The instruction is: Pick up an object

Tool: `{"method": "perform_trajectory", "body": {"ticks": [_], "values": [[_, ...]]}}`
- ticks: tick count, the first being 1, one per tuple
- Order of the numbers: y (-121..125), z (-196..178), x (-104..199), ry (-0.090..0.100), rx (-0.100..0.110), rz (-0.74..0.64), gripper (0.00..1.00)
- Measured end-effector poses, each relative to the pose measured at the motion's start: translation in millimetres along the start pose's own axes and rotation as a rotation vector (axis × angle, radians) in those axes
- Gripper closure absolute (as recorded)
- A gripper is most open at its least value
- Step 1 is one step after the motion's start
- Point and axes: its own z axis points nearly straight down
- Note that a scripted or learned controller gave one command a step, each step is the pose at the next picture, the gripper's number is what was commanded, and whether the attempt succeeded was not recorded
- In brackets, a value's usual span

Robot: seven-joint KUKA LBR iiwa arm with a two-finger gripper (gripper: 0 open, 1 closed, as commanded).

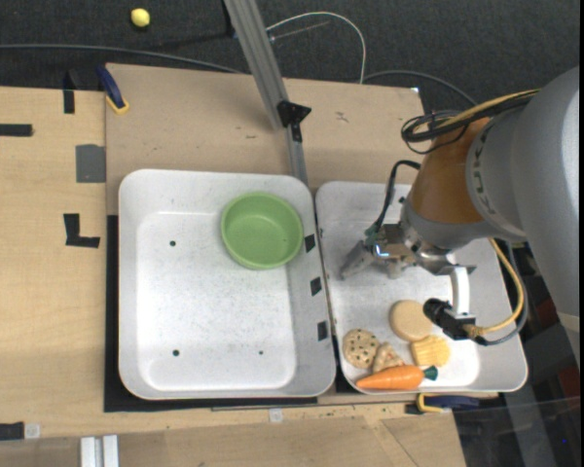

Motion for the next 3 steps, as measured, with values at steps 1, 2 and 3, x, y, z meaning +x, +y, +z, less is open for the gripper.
{"method": "perform_trajectory", "body": {"ticks": [1, 2, 3], "values": [[0, -10, 1, 0.001, 0.001, -0.001, 1.00], [-5, -53, 0, 0.001, -0.002, 0.001, 1.00], [-4, -110, -10, 0.000, -0.005, 0.001, 1.00]]}}
